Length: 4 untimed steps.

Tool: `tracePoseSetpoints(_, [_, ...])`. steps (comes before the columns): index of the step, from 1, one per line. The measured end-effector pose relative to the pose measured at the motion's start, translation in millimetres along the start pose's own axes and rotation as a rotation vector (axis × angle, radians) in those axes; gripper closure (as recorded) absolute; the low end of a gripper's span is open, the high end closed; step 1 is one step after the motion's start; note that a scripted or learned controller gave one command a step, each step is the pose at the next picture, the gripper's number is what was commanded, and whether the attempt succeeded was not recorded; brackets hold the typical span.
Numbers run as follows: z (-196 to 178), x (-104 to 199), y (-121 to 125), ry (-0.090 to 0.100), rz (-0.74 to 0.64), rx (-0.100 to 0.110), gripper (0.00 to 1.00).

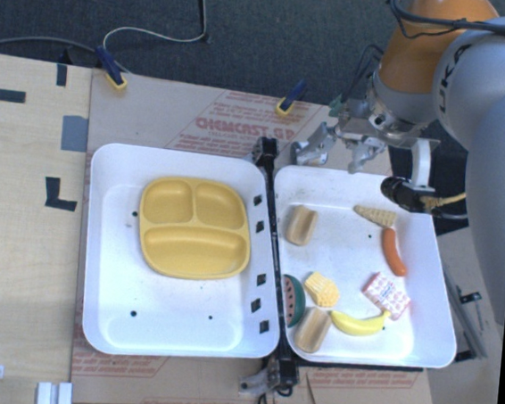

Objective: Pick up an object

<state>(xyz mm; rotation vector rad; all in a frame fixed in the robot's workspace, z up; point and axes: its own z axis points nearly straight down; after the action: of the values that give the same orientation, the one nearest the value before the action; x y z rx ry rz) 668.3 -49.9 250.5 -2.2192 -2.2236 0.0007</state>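
Objects for picking lie in the right bin point(416, 348), and we count seven of them. Near its far left sits a tan bread piece point(300, 225); toward the far right lies a pale wedge like a cone or chip point(376, 217), and just below it an orange sausage point(393, 252), set at a slant. Lower down we see a pink-and-white wafer-like piece point(387, 295), a yellow banana point(359, 323) just beside it, a yellow corn-like block point(321, 290), and a second tan bread piece point(312, 329) near the front rim. A watermelon slice point(293, 301) leans against the left wall — green rind outward.

The left bin point(98, 306) holds a yellow divided plate point(195, 227) with three compartments, lying flat in its upper half.

The gripper point(334, 151) hangs over the far rim of the right bin, at the edge between the bin and the cardboard point(198, 119) beneath. Its fingers point(310, 151) are spread apart with nothing between them — no object is grasped, and all the items rest on the bin floor, well apart from the gripper. The closest are the bread piece at far left and the pale wedge.

Above the wrist we see the orange band point(421, 53) of the arm point(496, 106), which comes in from the upper right. Two blue-and-yellow clamps point(111, 66) pin the cardboard to the table point(15, 243), whose light wood surface carries black tape marks point(56, 194) on the left.
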Motion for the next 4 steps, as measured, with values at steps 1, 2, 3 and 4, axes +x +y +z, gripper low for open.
tracePoseSetpoints(1, [114.7, -46.3, -1.6, -0.001, 0.003, 0.005, 0.0])
tracePoseSetpoints(2, [164.8, -83.5, 0.4, -0.002, 0.002, -0.002, 0.0])
tracePoseSetpoints(3, [164.2, -134.1, 0.6, -0.003, 0.001, -0.004, 0.0])
tracePoseSetpoints(4, [164.4, -165.6, 1.9, 0.016, -0.003, 0.004, 0.0])
